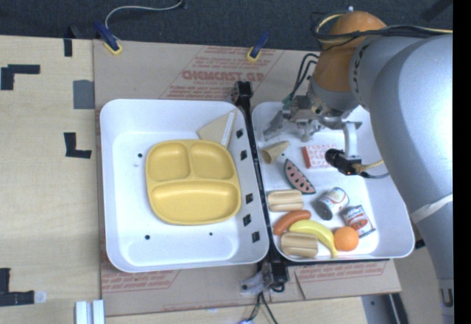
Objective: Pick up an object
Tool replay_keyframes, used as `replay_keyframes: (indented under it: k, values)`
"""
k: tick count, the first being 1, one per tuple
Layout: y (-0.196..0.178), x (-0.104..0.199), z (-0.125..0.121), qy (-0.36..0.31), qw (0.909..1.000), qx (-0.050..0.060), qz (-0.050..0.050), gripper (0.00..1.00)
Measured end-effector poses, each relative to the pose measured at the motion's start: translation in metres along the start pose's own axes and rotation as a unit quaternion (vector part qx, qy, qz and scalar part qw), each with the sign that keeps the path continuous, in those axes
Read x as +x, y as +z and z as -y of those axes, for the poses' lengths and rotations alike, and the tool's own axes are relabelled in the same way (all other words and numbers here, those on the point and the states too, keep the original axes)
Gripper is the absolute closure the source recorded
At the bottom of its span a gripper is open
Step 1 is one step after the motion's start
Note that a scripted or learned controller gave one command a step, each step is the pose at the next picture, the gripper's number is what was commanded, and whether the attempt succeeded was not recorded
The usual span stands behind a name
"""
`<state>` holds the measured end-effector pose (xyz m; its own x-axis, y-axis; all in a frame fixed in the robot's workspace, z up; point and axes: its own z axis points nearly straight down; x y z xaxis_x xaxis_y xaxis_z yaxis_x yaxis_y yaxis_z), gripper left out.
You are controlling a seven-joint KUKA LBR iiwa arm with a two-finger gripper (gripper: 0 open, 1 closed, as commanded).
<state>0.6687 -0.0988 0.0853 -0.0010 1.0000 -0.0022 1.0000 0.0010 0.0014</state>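
Toys crowd the right bin (383,201), and my hand (296,118) hovers over its far corner, close to the divider between the two bins. Whether it is wide or narrow I cannot tell from this angle; nothing shows in it. The nearest pick, I judge, is the small tan cone-shaped piece (275,151), which lies just toward the near side of my hand, its long axis running roughly across the bin. The watermelon slice (299,177) sits a little further on, slanted. The yellow divided plate (194,181) rests in the left bin (121,190).
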Motion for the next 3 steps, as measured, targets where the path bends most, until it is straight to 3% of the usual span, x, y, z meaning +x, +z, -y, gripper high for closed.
replay_keyframes:
  k: [3]
  values:
    - [0.0001, 0.0017, 0.0, 0.0, 1.0, 0.0, 0.0, 0.0]
